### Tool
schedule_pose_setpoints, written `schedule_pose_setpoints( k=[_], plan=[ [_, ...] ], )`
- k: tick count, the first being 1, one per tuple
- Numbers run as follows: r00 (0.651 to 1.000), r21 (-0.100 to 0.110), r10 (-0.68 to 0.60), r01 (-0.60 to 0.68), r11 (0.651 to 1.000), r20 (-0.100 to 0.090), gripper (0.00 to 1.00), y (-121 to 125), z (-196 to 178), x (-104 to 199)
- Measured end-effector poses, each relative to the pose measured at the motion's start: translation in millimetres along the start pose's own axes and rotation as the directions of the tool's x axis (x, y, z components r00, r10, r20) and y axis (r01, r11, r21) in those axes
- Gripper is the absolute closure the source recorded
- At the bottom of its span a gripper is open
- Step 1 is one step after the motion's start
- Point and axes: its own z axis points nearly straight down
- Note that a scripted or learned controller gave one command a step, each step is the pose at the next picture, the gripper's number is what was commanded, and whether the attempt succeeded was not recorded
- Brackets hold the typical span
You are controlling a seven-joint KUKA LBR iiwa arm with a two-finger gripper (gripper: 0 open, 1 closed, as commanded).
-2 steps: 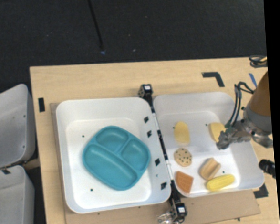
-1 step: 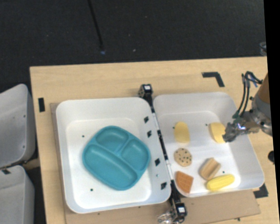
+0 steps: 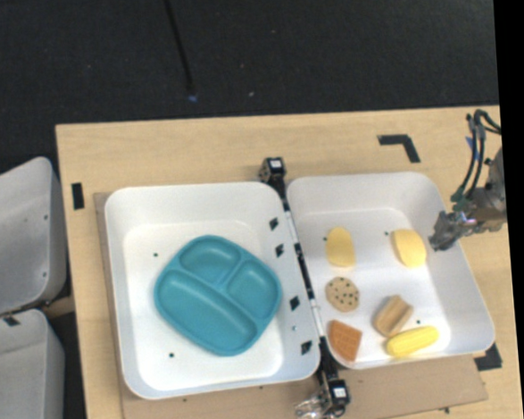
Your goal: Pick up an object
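Here we find the gripper (image 3: pixel 444 234) at the right bin's (image 3: pixel 449 325) three o'clock rim, its grasp impossible to judge, just beside a smooth, rounded pale-yellow piece (image 3: pixel 410 247), while a glossy teal divided tray (image 3: pixel 217 293) fills the left bin (image 3: pixel 139 365).

At about three o'clock a small part of the arm (image 3: pixel 487 199) shows: a dark grey, blocky wrist piece with a brownish tinge, narrowing toward a darker tip. Thin cables (image 3: pixel 478 149) (bluish and dark, looped loosely) rise from it toward one o'clock. A tiny purplish spot sits on the body; finer detail is too blurred to tell.
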Motion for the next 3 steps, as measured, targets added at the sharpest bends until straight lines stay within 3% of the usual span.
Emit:
schedule_pose_setpoints(
  k=[1, 3],
  plan=[
    [1.000, 0.006, -0.002, 0.002, 1.000, -0.002, 1.00, 10.4, 13.6, 50.9],
    [1.000, 0.006, -0.004, 0.004, 1.000, -0.004, 1.00, 32.3, 3.4, 151.9]
  ],
)
